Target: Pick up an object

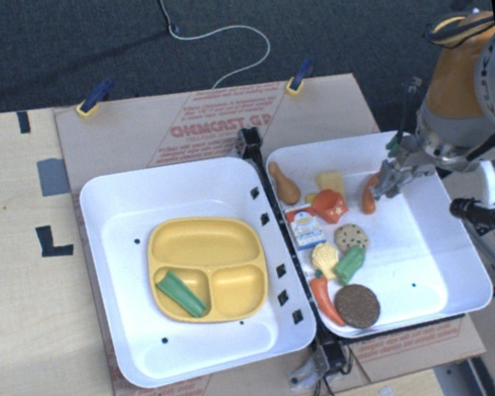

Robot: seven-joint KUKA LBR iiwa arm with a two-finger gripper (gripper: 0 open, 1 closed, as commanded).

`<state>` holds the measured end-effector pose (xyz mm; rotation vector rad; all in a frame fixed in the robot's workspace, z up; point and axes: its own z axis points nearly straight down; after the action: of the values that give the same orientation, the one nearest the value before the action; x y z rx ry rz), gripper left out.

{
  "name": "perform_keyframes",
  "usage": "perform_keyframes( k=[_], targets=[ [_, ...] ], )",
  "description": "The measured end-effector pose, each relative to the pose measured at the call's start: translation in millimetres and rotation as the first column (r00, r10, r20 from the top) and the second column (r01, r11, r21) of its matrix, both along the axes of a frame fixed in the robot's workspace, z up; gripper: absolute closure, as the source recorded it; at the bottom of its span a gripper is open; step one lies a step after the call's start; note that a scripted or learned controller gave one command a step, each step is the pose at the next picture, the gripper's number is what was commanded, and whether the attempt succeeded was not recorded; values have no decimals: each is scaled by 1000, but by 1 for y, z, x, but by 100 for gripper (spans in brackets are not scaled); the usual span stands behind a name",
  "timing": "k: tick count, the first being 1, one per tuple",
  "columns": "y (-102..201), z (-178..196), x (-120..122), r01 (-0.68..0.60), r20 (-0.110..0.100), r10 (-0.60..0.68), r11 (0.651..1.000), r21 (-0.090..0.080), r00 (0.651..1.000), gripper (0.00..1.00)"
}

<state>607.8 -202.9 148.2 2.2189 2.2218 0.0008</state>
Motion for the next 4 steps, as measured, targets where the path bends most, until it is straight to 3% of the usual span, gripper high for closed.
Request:
perform_keyframes(
  k=[1, 2, 4],
  targets=[
    [1, 64, 2, 0, 3, 0, 1000, -1, 1000, 100],
    [2, 77, 2, 0, -1, 0, 1000, 1, 1000, 100],
    [117, 64, -20, -5, -5, 5, 1000, 3, 1000, 100]
  ],
)
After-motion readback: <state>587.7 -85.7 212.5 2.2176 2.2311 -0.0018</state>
